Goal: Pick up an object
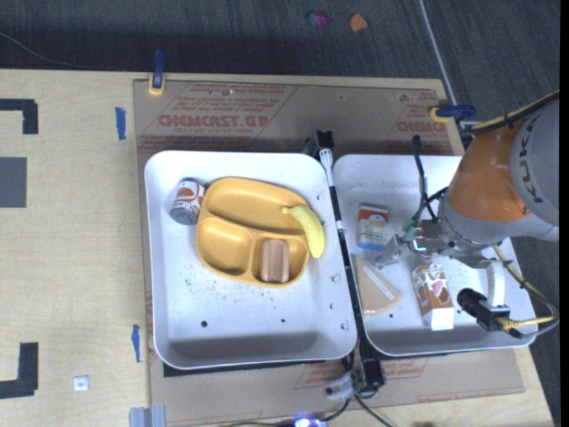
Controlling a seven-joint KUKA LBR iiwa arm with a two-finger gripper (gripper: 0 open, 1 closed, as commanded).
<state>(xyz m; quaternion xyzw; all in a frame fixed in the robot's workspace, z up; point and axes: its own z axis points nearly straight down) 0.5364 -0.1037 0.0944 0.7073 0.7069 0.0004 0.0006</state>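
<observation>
The claw (416, 238) hangs low in the right bin (507, 341), reaching for a pick; I cannot tell how it is set. Just beside it lie a small packet (373, 225), a clear bag (378, 285) and a snack wrapper (431, 287). The bin's divider is near; beyond it, the yellow tray (233, 229), banana (308, 227) and can (186, 200).
</observation>
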